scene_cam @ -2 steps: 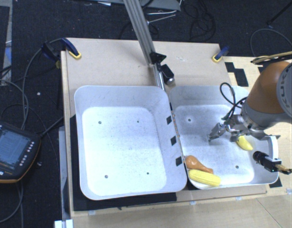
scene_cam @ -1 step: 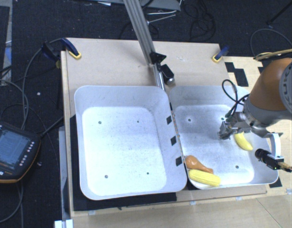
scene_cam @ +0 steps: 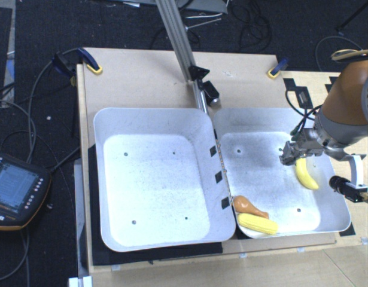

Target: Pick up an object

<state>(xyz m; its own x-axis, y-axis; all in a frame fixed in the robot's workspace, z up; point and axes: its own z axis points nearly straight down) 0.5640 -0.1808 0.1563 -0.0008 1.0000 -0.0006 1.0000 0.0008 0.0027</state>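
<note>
Camera view, near edge first: yellow corn cob (scene_cam: pixel 258 223) and orange-brown drumstick-shaped toy (scene_cam: pixel 250 206) lie touching at the front-left corner of the right white bin (scene_cam: pixel 255 154). Left white bin (scene_cam: pixel 154 178) sits alongside, their rims overlapping. Farther in, a yellow plastic banana (scene_cam: pixel 306 174) lies on the right bin's floor toward its right side — my gripper (scene_cam: pixel 289 154) is just above its upper end. Fingers too dark and blurred; cannot tell whether they're clenched or released. Slanted aluminium pole (scene_cam: pixel 181 40) rises behind the bins.

Robotics lab: teach pendant (scene_cam: pixel 16 190), floor cables (scene_cam: pixel 28 124), clamped bench (scene_cam: pixel 142 76).
</note>
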